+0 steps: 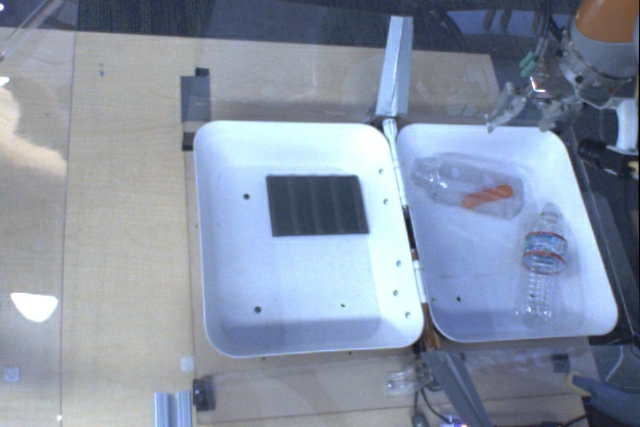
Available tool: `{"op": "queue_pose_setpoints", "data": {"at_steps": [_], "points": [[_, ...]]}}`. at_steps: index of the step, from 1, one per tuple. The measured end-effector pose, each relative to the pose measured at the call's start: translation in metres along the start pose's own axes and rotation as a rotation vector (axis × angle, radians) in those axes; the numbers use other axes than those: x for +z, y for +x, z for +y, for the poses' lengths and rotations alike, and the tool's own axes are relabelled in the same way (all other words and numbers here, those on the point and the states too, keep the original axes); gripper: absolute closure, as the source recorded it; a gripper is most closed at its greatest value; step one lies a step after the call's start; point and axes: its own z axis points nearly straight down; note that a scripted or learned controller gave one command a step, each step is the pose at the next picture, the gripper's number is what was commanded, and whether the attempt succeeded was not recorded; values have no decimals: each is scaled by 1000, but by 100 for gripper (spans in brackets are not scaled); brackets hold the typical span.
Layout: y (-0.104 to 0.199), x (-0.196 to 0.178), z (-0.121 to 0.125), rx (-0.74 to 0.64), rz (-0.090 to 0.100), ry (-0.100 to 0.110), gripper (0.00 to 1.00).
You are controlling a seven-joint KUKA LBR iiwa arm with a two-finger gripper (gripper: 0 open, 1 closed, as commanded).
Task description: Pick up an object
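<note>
Clear plastic bottle (541, 267) lies in the right bin (590, 215), beside a second bottle (465, 185). Judged light, slick, crushable; grip mid-body at the label. Gripper (522, 105) hovers over the bin's far rim, fingers spread, holding nothing.

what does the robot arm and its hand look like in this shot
The arm shows a rounded orange band above a pale grey wrist section. Below it sits the hand, a small metallic grey assembly with thin silvery prongs. Thin dark cables run along beside the wrist. No markings are readable.
</note>
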Motion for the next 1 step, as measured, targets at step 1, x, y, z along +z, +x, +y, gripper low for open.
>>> {"op": "queue_pose_setpoints", "data": {"at_steps": [1], "points": [[-35,142,-41,-39,0,0,0]]}}
